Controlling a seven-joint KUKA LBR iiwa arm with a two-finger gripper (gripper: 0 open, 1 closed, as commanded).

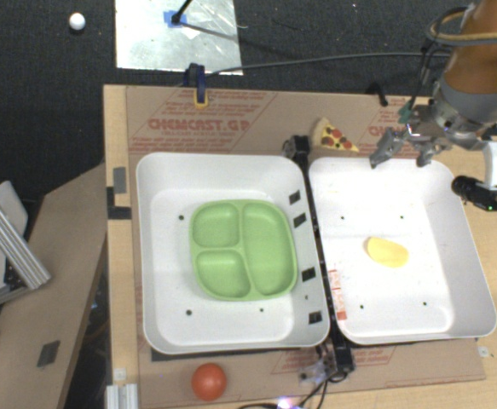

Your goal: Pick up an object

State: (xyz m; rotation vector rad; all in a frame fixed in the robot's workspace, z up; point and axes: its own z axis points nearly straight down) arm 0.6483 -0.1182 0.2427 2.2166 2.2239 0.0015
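Observation:
A yellow oval object (387,251) lies in the right white bin (453,313), a little right of its middle. My gripper (403,152) hangs over the far edge of that bin, well above and behind the yellow object, with its two fingers spread apart and nothing between them. A green divided plate (242,248) rests in the middle of the left bin (163,313).
A toy pizza slice (334,136) lies on the cardboard just behind the right bin. A red ball (208,381) sits on the bench in front of the left bin. A blue clamp (196,82) holds the cardboard's back edge. Cables run past the arm.

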